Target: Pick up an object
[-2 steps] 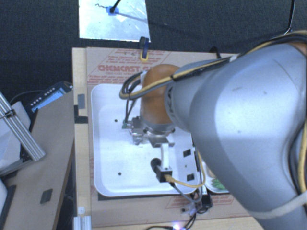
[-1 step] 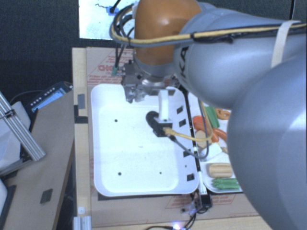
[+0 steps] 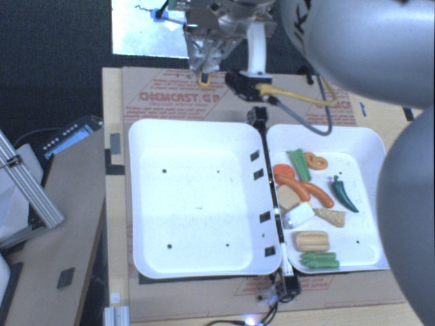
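1. Gripper is up at the top of my view, above the cardboard sheet behind the left bin, well apart from both bins.
2. Fingers: there's a small yellow bit at the tips, but I can't tell if it's held or just part of the fingertip. Open or closed, I can't tell from here.
3. All the pickable objects sit in the right bin, clustered towards its left half.
4. Contents, back to front: green stick with an orange ring just beside it; red-orange sausage shape running diagonally; dark green pepper to its right; tan piece, white block, tan wedge; bread-roll shape; green bean bundle nearest the front edge.
5. Sausage, tan piece and white block look touching or overlapping; pepper and bean bundle sit apart.
6. Arm body fills my upper right and hides part of the right bin's far edge.
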